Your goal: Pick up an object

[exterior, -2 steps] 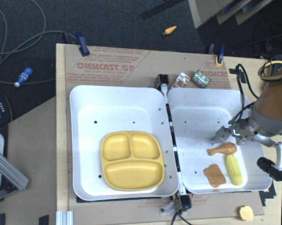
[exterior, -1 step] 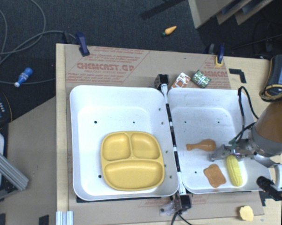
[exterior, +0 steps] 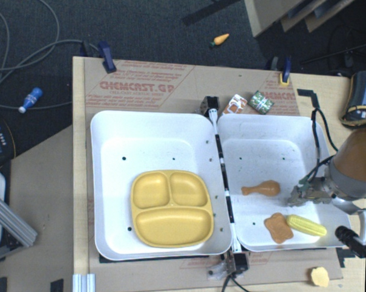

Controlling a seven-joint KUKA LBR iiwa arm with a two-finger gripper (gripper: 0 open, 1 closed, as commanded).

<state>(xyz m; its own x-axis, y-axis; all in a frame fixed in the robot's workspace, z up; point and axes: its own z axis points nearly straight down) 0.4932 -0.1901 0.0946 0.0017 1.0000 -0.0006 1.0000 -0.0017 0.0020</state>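
Left bin (exterior: 111, 133): one yellow divided plate (exterior: 171, 207), lower centre of frame. Right bin (exterior: 262, 131): brown drumstick toy (exterior: 261, 189) at mid-floor; below it, brown cutlet piece (exterior: 279, 227), with yellow corn cob (exterior: 306, 225) just beside it on the right. Gripper (exterior: 302, 194): low over the bin's right side, right of the drumstick and apart from it, above the corn; finger state cannot be told; nothing seen held.
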